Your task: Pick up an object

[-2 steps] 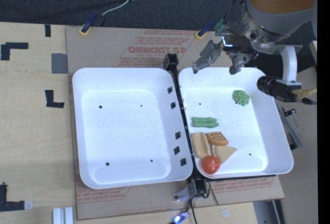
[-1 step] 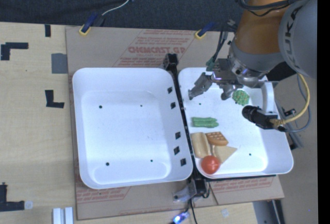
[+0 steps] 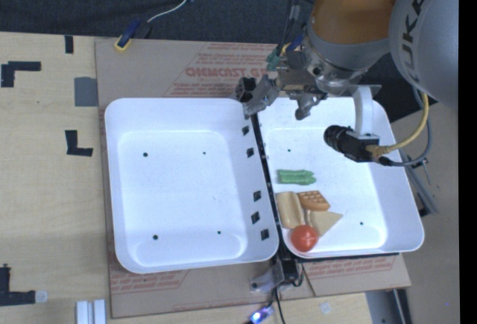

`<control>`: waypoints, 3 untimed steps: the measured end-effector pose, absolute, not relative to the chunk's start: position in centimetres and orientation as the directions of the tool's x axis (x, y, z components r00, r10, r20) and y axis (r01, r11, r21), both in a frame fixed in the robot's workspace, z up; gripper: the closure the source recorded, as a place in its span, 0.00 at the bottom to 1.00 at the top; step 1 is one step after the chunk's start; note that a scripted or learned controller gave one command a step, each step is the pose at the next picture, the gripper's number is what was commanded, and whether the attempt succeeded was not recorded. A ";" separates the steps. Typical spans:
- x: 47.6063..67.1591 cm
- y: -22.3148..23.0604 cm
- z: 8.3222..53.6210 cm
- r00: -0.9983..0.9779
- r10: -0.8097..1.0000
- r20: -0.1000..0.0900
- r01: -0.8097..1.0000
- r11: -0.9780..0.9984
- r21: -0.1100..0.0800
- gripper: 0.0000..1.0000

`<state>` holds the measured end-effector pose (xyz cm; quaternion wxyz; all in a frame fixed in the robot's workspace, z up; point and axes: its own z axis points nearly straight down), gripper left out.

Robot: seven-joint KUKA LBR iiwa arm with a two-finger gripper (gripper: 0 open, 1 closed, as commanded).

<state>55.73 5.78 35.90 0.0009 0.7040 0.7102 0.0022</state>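
Gripper (image 3: 277, 100) hangs with fingers spread, holding nothing, above the right bin's (image 3: 373, 237) far-left corner. Near its front-left corner lie 1 tomato (image 3: 303, 238), bread (image 3: 288, 208), waffle (image 3: 314, 201), then a green pod (image 3: 297, 177): likely light, rigid; grasp the pod across its width.

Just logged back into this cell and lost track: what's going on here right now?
The KUKA arm reaches in from the right, its gripper open over the far end of the right bin, holding nothing. A green toy, a waffle piece, a tan piece and a red ball lie together by that bin's left wall. Nothing is picked up yet.
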 end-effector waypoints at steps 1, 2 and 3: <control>48.1 9.8 38.4 -0.008 1.000 0.002 1.000 0.008 -0.001 0.00; 48.4 8.3 38.9 -0.002 1.000 0.000 1.000 0.002 0.000 0.00; 48.4 12.1 50.7 -0.006 1.000 0.004 1.000 0.006 0.013 0.00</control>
